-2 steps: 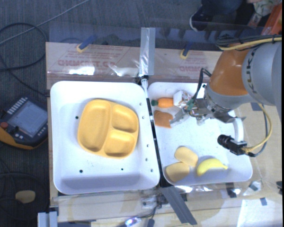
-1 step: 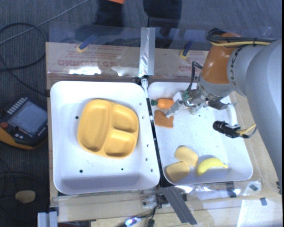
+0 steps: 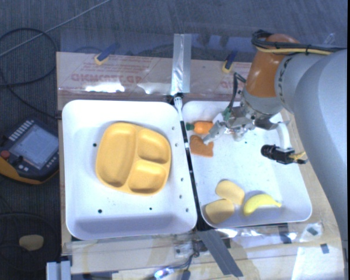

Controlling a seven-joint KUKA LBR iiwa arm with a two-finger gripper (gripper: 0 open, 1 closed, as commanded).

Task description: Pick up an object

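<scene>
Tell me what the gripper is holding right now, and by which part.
It cannot be told. The gripper sits in the right bin right beside the small orange piece, but the view is too coarse to show anything between its fingers.

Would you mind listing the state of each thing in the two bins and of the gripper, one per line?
Yellow divided tray: lying flat in the left bin, right way up.
Carrot: lying beside the gripper.
Orange wedge: lying flat.
Banana: lying on its side.
Two yellow lumps: touching.
</scene>
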